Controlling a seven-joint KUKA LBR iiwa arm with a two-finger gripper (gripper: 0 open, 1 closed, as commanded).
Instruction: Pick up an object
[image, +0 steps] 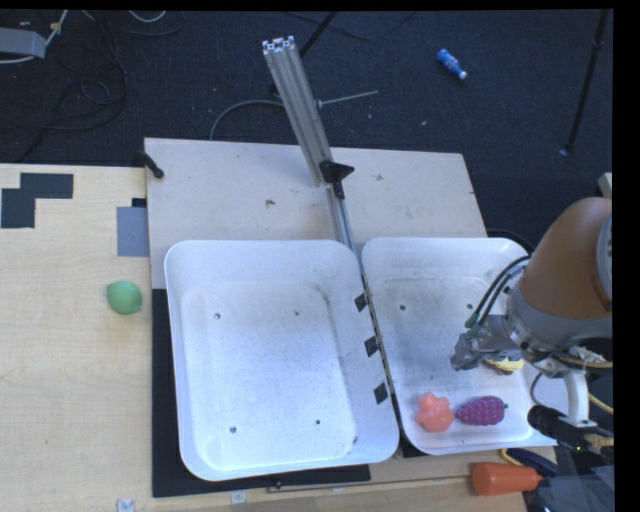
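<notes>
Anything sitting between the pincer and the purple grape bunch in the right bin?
Nothing. In the camera view, bare white bin floor separates the pincer from the purple grape bunch. The pink object lies beside the grapes, off that line.

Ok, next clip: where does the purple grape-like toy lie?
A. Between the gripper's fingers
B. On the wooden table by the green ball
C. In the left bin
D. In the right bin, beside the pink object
D. The purple toy lies near the front of the right bin, next to the pink object, with the gripper above it and apart.
</notes>
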